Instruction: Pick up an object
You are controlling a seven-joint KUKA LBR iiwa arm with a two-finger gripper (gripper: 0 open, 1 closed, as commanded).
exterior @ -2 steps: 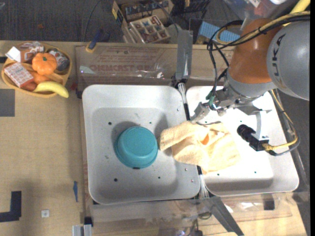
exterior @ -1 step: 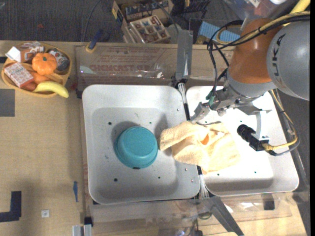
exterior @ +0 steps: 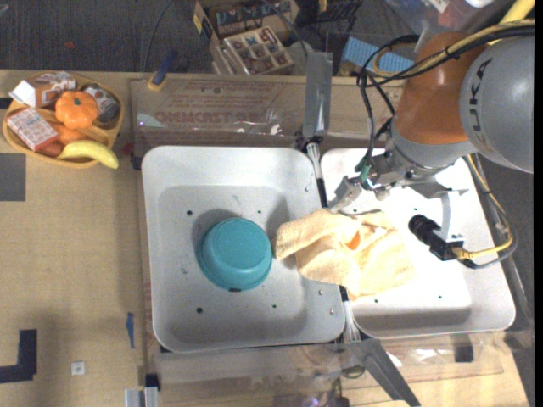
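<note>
We cannot tell our pincer's state above the cloth; draped across both bins, the cloth could snag or slip.

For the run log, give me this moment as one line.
arm: over right bin | pincer: above yellow cloth | cloth: draped across both bins | teal bowl: left bin, upside down
</note>
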